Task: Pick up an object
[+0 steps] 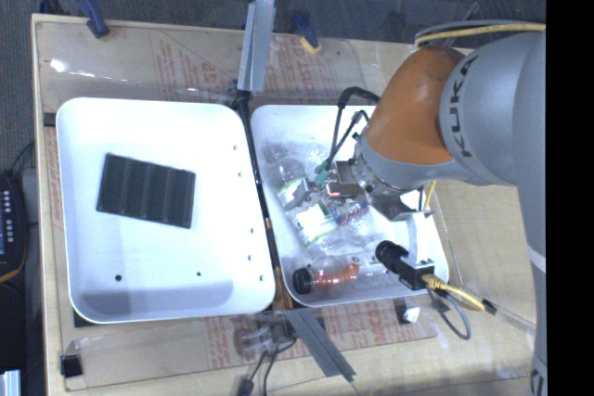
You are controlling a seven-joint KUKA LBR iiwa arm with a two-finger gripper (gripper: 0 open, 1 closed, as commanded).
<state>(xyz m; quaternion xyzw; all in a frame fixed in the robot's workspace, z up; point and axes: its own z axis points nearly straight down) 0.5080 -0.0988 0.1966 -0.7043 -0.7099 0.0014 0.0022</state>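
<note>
Camera view: claw (342, 190) low over clutter (320, 223) in right bin (278, 121); you cannot tell its state. Nothing visibly lifted; your pick looks not yet done.

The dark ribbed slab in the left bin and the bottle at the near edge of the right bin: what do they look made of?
Dark slab: matte black, with parallel ridges and no glare, so probably rubber, foam or dull plastic; I can't narrow it further. Bottle: looks like clear plastic, since orange-brown contents show through and it has a black cap. The left bin looks like glossy white moulded plastic, with rounded corners and soft highlights.
</note>
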